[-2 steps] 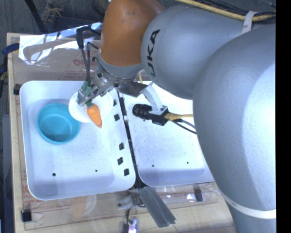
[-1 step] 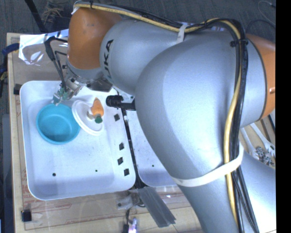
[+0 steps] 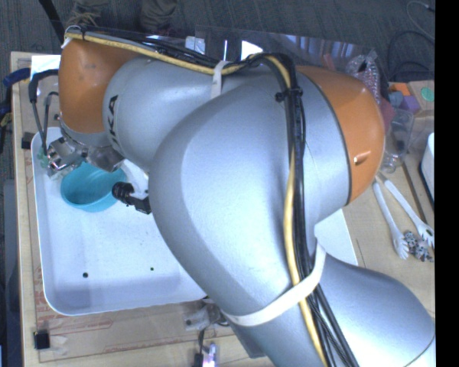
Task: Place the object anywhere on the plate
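Observation:
A teal plate (image 3: 92, 189) lies in the upper left part of the left white bin (image 3: 99, 300). My gripper (image 3: 60, 157) hangs at the bin's far left, just above and left of the plate's rim, below the orange wrist band (image 3: 88, 82). Its metal tip is small and cluttered in the camera view, and I cannot make out any object in it. The arm's big grey body (image 3: 245, 205) covers the middle of the view and hides the right bin and part of the plate's right side.
White plastic utensils (image 3: 404, 224) lie on the wooden bench at the right. Mixed clutter (image 3: 402, 102) sits at the back right. The left bin's floor shows a few small dark specks (image 3: 85, 274). The bench's left edge runs close to the bin.

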{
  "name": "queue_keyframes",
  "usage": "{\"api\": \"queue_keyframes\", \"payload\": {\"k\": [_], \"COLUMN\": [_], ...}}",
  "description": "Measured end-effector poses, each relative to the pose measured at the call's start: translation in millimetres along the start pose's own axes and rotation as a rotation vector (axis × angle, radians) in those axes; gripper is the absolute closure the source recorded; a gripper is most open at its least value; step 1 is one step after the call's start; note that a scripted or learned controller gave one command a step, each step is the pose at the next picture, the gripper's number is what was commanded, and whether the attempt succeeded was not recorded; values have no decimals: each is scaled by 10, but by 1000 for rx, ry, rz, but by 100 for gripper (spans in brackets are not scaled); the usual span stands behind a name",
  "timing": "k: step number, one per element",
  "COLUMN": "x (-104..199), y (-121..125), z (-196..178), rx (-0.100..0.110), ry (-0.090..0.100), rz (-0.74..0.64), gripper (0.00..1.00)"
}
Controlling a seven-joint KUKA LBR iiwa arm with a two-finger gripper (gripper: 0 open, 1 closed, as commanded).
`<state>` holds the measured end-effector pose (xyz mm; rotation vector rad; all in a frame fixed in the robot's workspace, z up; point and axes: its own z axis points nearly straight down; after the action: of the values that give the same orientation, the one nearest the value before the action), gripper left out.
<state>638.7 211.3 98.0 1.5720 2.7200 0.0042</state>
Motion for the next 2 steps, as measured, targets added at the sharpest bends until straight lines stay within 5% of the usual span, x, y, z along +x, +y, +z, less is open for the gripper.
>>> {"api": "queue_keyframes", "payload": {"k": [1, 2], "x": [-357, 113], "y": [-54, -37], "z": [-662, -959], "rx": [0, 0], "ry": [-4, -3], "rz": [-608, -494], "gripper": [100, 100]}}
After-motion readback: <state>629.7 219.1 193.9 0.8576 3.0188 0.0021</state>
